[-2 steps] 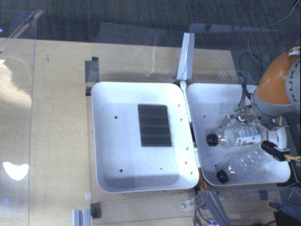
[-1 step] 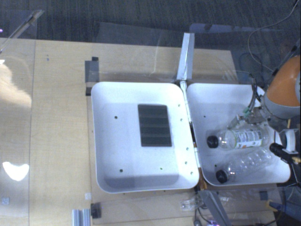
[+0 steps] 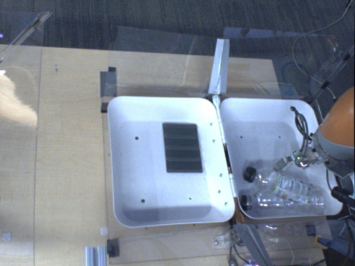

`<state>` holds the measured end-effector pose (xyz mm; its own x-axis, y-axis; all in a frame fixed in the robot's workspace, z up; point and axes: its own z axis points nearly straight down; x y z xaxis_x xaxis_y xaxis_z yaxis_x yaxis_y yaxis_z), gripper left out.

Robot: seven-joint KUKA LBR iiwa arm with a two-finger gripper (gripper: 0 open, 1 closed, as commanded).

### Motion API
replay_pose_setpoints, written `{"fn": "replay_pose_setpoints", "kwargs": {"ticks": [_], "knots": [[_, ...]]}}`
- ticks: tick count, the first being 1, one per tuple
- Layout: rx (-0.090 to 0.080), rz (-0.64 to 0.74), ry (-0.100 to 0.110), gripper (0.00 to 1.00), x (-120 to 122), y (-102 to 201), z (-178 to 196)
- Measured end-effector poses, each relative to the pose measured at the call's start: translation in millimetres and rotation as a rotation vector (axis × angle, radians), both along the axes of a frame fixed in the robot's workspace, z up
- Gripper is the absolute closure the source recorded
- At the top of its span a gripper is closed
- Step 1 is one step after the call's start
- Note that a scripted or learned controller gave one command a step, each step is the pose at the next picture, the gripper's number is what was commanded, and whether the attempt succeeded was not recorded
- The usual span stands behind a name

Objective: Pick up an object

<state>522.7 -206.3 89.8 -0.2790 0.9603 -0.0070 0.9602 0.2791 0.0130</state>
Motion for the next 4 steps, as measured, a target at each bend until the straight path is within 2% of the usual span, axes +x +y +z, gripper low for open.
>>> {"fn": "replay_pose_setpoints", "kwargs": {"ticks": [1, 2, 3, 4], "knots": [[0.002, 0.064, 0.002, 0.00, 86, 60, -1], [0.001, 0.145, 0.002, 0.00, 26, 97, 0], [0.000, 0.146, -0.010, 1.00, 30, 98, 13], [0.000, 0.146, -0.009, 0.00, 30, 98, 13]]}}
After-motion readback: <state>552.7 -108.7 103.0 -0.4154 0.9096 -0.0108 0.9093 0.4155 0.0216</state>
